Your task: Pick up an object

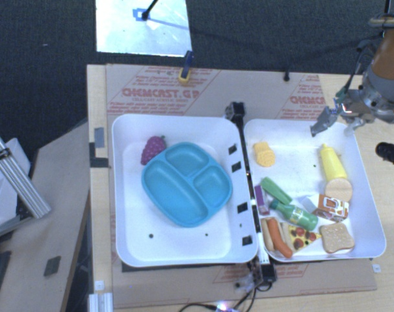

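gripper [338, 117] above right bin [372, 194] far edge, fingers apart, holding nothing | mustard [332, 162], bread [337, 238], carrot [279, 238], corn [264, 153] in right bin | tray [186, 184], grapes [153, 148] in left bin [129, 239]

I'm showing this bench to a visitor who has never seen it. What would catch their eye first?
Probably the blue tray in the middle of the left bin, with purple grapes beside its far left corner. Next, the toy food crowded in the right bin, especially the yellow bottle and green bottle. The gripper is over that bin's far right corner.
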You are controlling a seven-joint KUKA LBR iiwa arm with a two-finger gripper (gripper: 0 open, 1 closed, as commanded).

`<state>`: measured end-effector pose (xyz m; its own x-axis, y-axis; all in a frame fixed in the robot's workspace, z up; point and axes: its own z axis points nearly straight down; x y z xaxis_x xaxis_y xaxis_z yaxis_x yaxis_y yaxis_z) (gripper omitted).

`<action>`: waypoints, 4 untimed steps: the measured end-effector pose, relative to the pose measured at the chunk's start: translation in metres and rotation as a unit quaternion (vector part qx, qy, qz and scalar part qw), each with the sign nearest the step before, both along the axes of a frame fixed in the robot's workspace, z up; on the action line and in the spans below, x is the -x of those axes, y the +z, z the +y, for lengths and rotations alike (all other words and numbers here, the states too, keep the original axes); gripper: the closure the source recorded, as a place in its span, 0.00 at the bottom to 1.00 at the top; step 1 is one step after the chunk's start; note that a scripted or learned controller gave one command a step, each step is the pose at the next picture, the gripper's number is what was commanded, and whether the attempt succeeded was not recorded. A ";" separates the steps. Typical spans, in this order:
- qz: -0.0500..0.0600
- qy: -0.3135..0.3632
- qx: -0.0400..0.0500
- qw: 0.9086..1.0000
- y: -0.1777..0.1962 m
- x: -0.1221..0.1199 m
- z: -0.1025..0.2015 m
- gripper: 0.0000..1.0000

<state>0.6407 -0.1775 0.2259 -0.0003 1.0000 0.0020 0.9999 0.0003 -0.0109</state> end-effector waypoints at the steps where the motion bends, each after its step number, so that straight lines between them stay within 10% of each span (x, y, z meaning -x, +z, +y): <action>1: -0.006 0.001 0.001 1.000 0.008 -0.003 0.001 0.00; 4: -0.006 0.002 0.000 1.000 -0.139 -0.003 -0.006 0.00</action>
